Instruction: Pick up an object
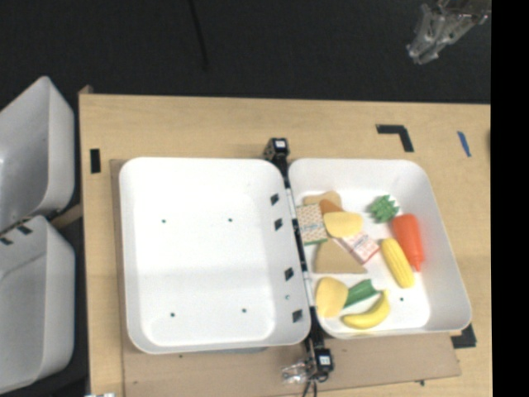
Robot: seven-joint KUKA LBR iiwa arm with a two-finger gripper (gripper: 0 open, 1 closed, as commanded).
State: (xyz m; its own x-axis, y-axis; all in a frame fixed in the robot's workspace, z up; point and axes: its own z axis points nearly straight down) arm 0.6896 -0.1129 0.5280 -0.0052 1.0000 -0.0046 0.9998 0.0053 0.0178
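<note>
**Crowded right bin, jaws far off: where the pick could fail**

Hanging high over the dark floor beyond the desk's far edge, the grey two-finger jaws (436, 35) sit well apart from everything they might pick; whether they are open or shut I cannot tell, since they are small and blurred.

All candidates lie below and a little to the left of the jaws, in the right-hand shallow white plastic bin (430, 190). The orange plastic toy carrot (409, 238) with its green leafy top touches the yellow plastic corn cob (397, 261). Farther from the jaws, the yellow plastic banana (368, 313) lies close to the bin's near wall.

Risks, as I judge them: the toys are packed close, so descending fingers could straddle two pieces or nudge one aside; smooth rounded shapes may slip; a grasp near the wall could strike the rim.

The small pink-and-white printed packet (362, 247) bears markings too small to read. No other legible writing.
</note>
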